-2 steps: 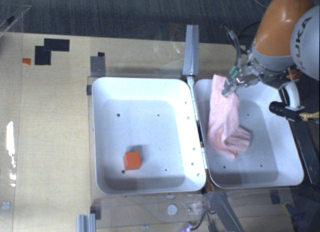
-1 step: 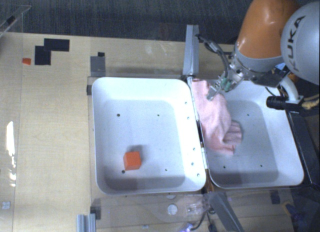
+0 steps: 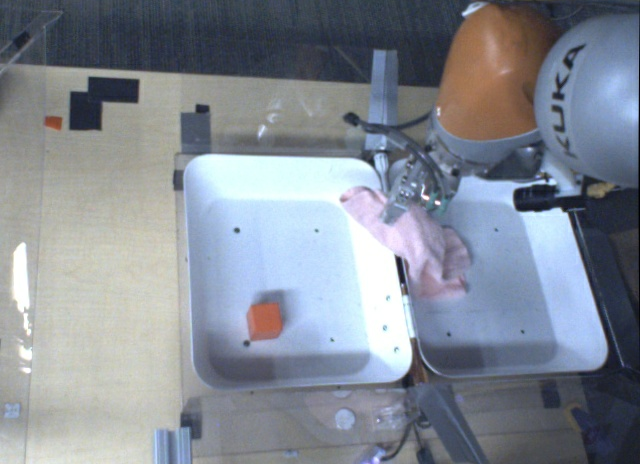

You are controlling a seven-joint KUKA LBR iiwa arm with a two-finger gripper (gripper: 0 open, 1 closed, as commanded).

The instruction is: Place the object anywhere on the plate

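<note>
- My gripper (image 3: 405,192) sits at the upper middle of the frame, right over the wall where the two bins meet.
- Its fingers come down onto the upper end of the pink cloth (image 3: 415,242); the cloth's edge looks pinched between them, so I judge I am holding it, though only by a small fold.
- The cloth drapes across the divide: its upper tip lies over the left bin (image 3: 215,252), its bulk sags into the right bin (image 3: 540,282).
- I see no plate as such; I take one of the white bins to be the target, and I cannot tell which.
- To do this step well, I should lift straight up until the hanging tail clears the shared wall, then carry it across slowly so the loose end does not swing or snag on the rim.
- A thin pinch on soft fabric may slip; I would keep the hold firm and avoid jerks.
- I should let go low over the bin floor, away from the wall, so the cloth settles fully inside.
- An orange cube (image 3: 265,321) sits in the lower part of the left bin, well apart from the cloth; it is not in my way unless I drop there.
- Black blocks (image 3: 100,100) lie on the bench at upper left, far off.
</note>
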